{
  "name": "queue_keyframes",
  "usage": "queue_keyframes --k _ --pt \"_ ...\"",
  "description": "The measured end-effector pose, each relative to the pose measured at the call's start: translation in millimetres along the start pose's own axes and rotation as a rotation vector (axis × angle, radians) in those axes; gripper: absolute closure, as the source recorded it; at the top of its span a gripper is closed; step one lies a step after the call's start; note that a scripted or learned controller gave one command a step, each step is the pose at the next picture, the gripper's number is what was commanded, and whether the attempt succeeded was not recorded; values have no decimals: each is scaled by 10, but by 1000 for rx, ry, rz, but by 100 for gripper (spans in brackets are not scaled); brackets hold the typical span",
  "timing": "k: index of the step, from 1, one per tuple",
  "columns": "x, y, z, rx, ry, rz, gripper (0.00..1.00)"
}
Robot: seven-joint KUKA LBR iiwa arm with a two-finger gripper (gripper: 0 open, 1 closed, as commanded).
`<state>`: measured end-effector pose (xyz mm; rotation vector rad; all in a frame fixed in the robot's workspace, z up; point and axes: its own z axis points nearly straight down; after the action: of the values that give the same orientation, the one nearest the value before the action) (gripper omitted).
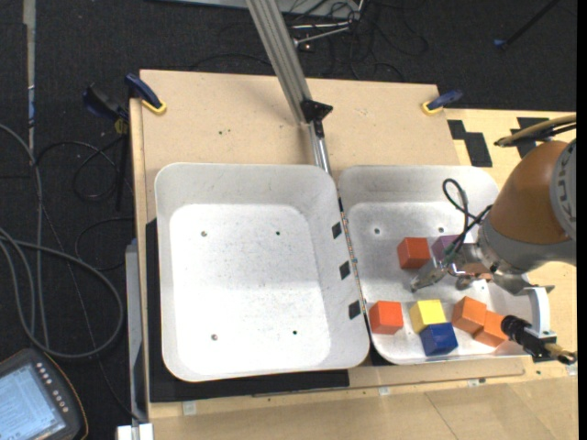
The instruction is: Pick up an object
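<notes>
Two white bins sit on a tan bench [229, 117] above dark, cable-strewn floor.

Left bin [243, 264] lies bare at centre frame; at right, blocks crowd the right bin's [394, 204] lower half, where the gripper [431, 275] hovers beside an orange block [414, 252], grip state unclear.

Arm: the grey arm [537, 211] with its orange band reaches over the right bin's right edge.
Gripper: the gripper [431, 278] sits low in the right bin [394, 195], just beside an orange block [414, 252].
Front edge of right bin: orange block [386, 316], yellow block [427, 314], blue block [439, 339], and orange blocks [479, 319] near the front right corner.
Left bin: white bin [243, 264], speckled floor.
Bench: tan board [238, 117], clamps at the back corners.
</notes>
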<state>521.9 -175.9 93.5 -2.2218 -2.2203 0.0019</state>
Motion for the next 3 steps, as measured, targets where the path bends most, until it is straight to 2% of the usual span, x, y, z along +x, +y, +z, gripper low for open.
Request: queue_keyframes --k 1,2,3 --pt "-1 9 -121 -4 0 0 100" --pt "-12 40 -759 -8 -2 -3 100" --pt "24 -35 -1291 -9 -2 -4 100"
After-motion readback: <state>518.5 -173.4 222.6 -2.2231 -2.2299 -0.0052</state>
